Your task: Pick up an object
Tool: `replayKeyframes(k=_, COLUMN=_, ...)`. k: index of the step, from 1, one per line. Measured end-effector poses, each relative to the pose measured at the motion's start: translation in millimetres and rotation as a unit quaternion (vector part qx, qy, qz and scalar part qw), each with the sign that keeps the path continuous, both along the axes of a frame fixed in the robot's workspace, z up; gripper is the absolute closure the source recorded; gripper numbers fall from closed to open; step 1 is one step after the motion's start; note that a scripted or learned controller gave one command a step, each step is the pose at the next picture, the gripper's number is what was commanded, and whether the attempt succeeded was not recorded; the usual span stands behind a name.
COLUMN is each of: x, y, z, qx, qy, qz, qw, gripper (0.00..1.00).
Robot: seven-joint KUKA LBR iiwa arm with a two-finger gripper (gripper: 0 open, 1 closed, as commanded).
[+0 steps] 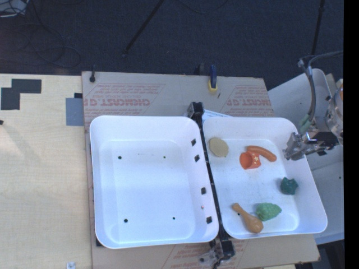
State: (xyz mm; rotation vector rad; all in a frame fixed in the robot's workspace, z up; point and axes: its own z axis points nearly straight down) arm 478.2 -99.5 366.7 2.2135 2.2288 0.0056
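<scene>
The left bin (106,150) sat beside the right bin (314,217), where the tan disc (218,147) came first, then a drumstick (247,218) lying diagonal with its fat end toward the lower right, and an orange sausage (262,153) slanting down to the right. Over at that bin's right rim, the tool (293,148) hung low, pointing left off the arm (328,122), and honestly I couldn't tell its grip state.

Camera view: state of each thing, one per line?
Gripper: at the right bin's right rim, holding nothing visible.
Left bin: flat on the bench.
Right bin: flat, holds five items.
Beige disc: lying flat.
Orange sausage: lying against red piece.
Drumstick: lying beside light green lump.
Dark green lump: lying alone.
</scene>
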Motion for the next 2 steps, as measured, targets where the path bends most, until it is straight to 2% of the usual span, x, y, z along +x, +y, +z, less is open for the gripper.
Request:
replayKeyframes(k=1, x=46.3, y=74.3, z=7.5, qx=-0.0006, qy=0.001, qz=0.001, qw=1.0, gripper=1.0)
replayKeyframes(k=2, x=37.5, y=12.1, z=-80.9, qx=-0.0012, qy=0.005, qz=-0.005, qw=1.0, gripper=1.0)
